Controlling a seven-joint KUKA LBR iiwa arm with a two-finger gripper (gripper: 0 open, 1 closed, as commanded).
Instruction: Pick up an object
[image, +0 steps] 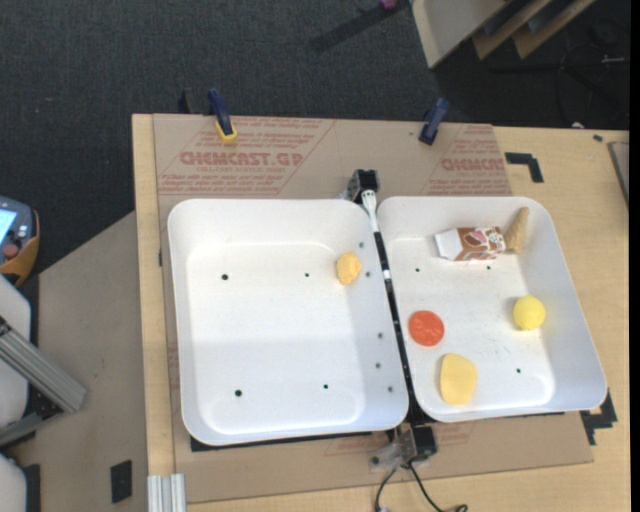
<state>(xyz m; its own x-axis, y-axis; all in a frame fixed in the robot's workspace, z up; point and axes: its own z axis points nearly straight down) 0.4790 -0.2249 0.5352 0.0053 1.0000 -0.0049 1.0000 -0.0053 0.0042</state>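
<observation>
Nearest in the right bin (565, 345) lies a flat yellow piece (458, 379), an orange disc (427, 328) just beyond, a yellow ball (529, 313) well apart. Farther back, a small carton (468, 243) touches a tan stick (517, 229); a yellow lump (347, 268) sits in the left bin (260, 330).

A brown board (300, 150) printed with red lettering lies under the bins, held at its far edge by two blue clamps (220, 115). Dark carpet (100, 80) lies beyond, and a black cable (400, 485) trails off the near edge.
</observation>
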